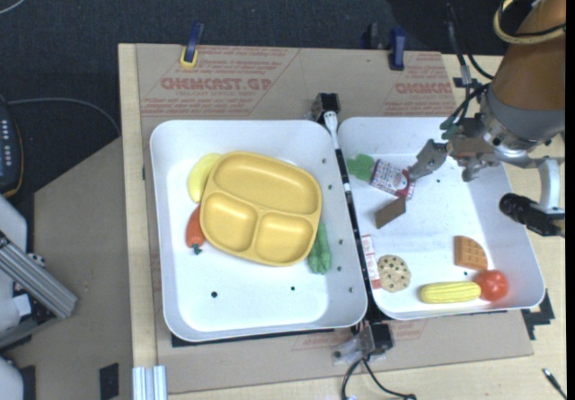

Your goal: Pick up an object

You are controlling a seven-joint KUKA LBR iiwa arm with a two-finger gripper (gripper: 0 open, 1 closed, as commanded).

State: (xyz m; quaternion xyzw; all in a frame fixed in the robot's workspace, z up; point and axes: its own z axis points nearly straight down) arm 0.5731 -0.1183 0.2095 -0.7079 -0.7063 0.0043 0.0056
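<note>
Two bins on the worktop; the hand (454, 154) hovers over the right bin's (521, 250) upper part, nothing visibly between its fingers, opening can't be judged from this angle. Nearest candidates: red-white packet (388, 177) and brown card (392, 213), just left of it. Looks like approach step, no grasp yet. Next: shift left over packet, descend, close.

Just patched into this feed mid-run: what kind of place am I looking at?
Likely a robotics lab test bench, not a kitchen: two shallow white plastic bins clamped on a cardboard-covered board, toy food such as a yellow plastic corn cob, and loose cables on dark carpet.
</note>
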